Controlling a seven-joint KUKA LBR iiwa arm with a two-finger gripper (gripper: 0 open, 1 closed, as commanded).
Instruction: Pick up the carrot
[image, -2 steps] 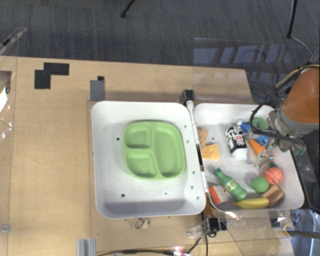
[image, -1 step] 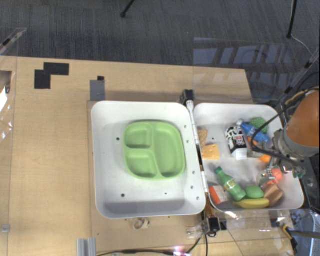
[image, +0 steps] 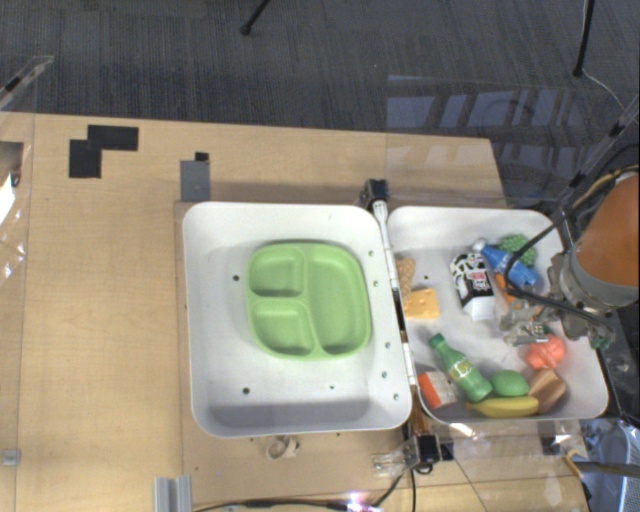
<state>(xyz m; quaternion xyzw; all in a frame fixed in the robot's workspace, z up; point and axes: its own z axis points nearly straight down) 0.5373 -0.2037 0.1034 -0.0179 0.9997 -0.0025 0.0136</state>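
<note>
Pincer: metal two-finger gripper (image: 527, 327) low in the right white bin (image: 430, 240); grip state unclear.
Carrot: orange carrot (image: 545, 352), just beside the gripper.
Plate: green sectioned plastic plate (image: 305, 300), left white bin (image: 215, 300).

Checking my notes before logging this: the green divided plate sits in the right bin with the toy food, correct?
Not quite. The camera view shows the green divided plate in the left bin, alone; the toy food, including the green bottle and banana, lies in the right bin.

A robotics lab, by the look of it — a plywood bench (image: 100, 330) on grey carpet (image: 300, 60), two white bins (image: 215, 400) clamped side by side, loose cables (image: 440, 470) at the front edge, and black tape markers (image: 100, 148) stuck on the benchtop.
</note>
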